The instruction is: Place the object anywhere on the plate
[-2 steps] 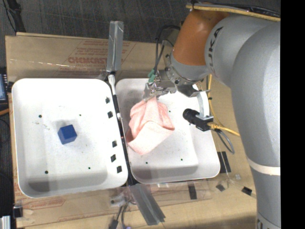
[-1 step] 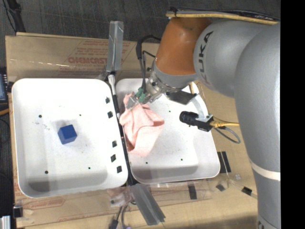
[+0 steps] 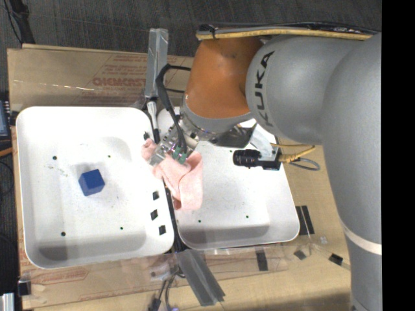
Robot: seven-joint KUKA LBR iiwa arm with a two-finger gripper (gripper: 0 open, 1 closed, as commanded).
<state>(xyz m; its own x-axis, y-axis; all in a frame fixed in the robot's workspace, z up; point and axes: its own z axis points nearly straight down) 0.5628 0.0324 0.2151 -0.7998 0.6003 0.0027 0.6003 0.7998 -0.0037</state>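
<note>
The left bin (image 3: 39, 193) has much free floor, and only the blue cube (image 3: 91, 181) stands there, near its middle, well apart from the walls. The pink cloth (image 3: 183, 175) lies over the ridge between the two bins and blocks that crossing, with the gripper (image 3: 172, 149) just above it. The arm (image 3: 305, 89) covers the back of the right bin (image 3: 259, 229), while its front floor stays open.

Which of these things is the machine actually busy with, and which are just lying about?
Part of the job:
- pink cloth, draped over the edge between the two bins
- claw, right at the cloth's top

Lying about:
- blue cube in the left bin
- right bin
</note>
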